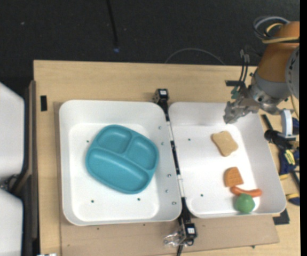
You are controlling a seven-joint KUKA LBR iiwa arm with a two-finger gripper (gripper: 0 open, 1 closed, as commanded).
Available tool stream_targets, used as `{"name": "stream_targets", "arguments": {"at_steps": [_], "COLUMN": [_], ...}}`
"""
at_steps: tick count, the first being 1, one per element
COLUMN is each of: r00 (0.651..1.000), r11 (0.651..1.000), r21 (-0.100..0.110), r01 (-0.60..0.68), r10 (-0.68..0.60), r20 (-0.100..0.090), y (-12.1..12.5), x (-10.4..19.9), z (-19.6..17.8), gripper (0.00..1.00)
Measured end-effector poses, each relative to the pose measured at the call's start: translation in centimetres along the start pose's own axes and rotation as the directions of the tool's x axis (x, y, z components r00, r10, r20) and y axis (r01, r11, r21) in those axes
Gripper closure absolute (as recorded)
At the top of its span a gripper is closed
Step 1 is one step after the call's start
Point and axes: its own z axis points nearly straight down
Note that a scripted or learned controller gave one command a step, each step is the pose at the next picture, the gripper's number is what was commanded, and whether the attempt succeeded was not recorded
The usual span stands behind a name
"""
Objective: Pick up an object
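Gripper (233, 114) hangs over the back edge of the right bin (196, 196); finger state cannot be told from this angle, nothing seen between them. Nearest candidate: tan bread slice (225, 142), lying flat just in front of the gripper. Judged light, stiff toy food, thin; best pinched across its short width at the edges. Count, right bin: one bread slice, one orange-brown piece (233, 176), one red-orange strip (245, 191), one green ball (244, 204). Left bin (73, 207): one teal divided plate (122, 158).

teal plate (122, 159) | white bins (78, 207) | tan bread (225, 142) | green ball (244, 204), possibly fruit
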Motion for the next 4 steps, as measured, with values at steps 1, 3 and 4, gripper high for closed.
{"name": "stream_targets", "arguments": {"at_steps": [1,3,4], "r00": [1.000,1.000,1.000], "r11": [1.000,1.000,1.000], "r21": [0.000,0.008,0.007], "r01": [0.001,0.000,0.000], "r10": [-0.001,0.000,0.000], "r20": [0.001,0.001,0.001], "y": [0.5,-0.7,-2.2], "x": [-0.2,4.4,9.2], "z": [-6.5,-7.3,-6.2], "gripper": [1.00,1.00,1.00]}}
